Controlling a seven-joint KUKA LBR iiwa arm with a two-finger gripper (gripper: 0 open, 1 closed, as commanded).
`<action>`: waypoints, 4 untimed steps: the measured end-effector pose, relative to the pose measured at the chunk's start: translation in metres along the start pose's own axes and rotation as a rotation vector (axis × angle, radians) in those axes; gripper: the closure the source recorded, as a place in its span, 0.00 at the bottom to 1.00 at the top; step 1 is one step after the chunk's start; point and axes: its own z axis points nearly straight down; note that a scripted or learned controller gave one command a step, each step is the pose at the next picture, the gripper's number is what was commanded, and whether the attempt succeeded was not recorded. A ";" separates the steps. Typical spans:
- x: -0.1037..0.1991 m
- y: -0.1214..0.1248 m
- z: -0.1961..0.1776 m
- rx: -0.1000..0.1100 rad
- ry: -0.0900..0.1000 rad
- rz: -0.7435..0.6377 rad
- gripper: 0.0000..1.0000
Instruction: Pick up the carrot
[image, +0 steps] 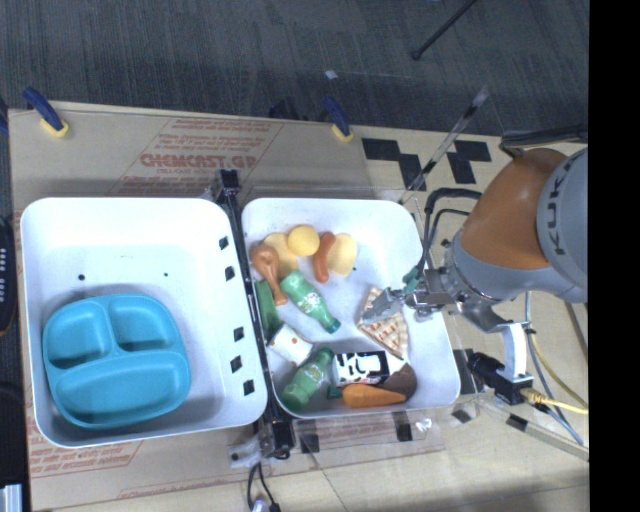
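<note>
Gripper (408, 296) sits at the right edge of the right bin (420, 240), just over the waffle-pattern slice (385, 322); can't tell how the tool is set from this angle. Nothing visibly held. Arm (520, 235) comes in from the right, orange band above the wrist.

Carrot (372, 396) lies on its side along the near wall of the right bin, near-left of the gripper and apart from it. It touches a brown piece (403, 379) and sits just beside a black-and-white carton (359, 366).

Rest of the right bin: green bottle (309, 303) mid-bin, second green bottle (308, 377) at the near side, white cup (289, 343) between them, yellow round fruit (303, 240) and a yellow-orange piece (338, 254) at the far side.

Left bin (60, 225) holds a blue compartment tray (115, 357) at its near-left.
</note>
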 end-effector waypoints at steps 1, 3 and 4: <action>0.117 0.041 0.006 -0.003 -0.002 -0.061 0.00; 0.076 0.155 0.104 -0.004 -0.006 0.182 0.00; 0.082 0.150 0.104 0.003 -0.008 0.361 0.00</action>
